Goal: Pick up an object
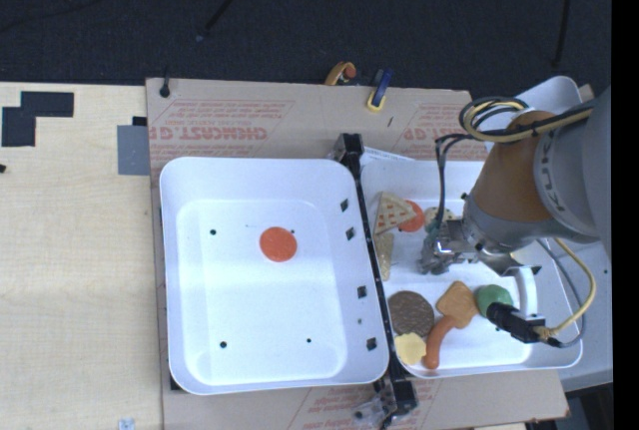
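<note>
While the gripper (436, 253) hovers low in the right bin (559, 358) beside the sandwich wedge (393, 214), jaw state cannot be told; 1 orange disc (279, 244) lies alone in the left bin (190, 209).

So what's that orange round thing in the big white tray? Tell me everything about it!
The orange disc is small, flat and round, plain orange all over, looking like smooth plastic. It lies flat on the floor of the left bin, a little above the middle, all by itself. Nothing touches it but the bin floor.

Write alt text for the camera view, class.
A grey and orange robot arm reaches from the right, its tool low in the right bin among toy foods. The left bin holds an orange disc.
</note>
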### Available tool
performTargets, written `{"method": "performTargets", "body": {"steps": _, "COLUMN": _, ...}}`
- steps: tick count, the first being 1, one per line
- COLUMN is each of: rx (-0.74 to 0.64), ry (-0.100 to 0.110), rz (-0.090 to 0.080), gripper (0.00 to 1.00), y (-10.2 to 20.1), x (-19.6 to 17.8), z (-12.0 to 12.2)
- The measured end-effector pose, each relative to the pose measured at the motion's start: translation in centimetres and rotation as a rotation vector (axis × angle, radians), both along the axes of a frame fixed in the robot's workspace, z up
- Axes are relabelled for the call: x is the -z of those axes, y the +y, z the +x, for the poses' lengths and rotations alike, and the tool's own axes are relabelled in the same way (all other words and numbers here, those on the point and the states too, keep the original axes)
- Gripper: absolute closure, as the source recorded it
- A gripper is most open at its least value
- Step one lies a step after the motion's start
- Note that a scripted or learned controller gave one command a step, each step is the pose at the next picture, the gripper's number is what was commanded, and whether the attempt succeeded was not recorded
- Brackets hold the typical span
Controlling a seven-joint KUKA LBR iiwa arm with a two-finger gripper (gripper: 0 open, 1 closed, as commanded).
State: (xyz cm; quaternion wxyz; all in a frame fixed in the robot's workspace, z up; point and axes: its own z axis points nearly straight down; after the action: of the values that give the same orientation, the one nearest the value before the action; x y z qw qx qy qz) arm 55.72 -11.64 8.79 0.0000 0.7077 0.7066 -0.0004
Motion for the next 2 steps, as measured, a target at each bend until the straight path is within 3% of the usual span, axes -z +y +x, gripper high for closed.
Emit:
{"method": "performTargets", "body": {"steps": 1, "rx": -0.006, "ry": -0.002, "rz": 0.001, "gripper": 1.0, "y": 3.1, "x": 0.0, "z": 5.2}}
{"method": "performTargets", "body": {"steps": 2, "rx": -0.002, "ry": 0.0, "rz": -0.001, "gripper": 1.0, "y": 3.4, "x": 0.0, "z": 7.5}}
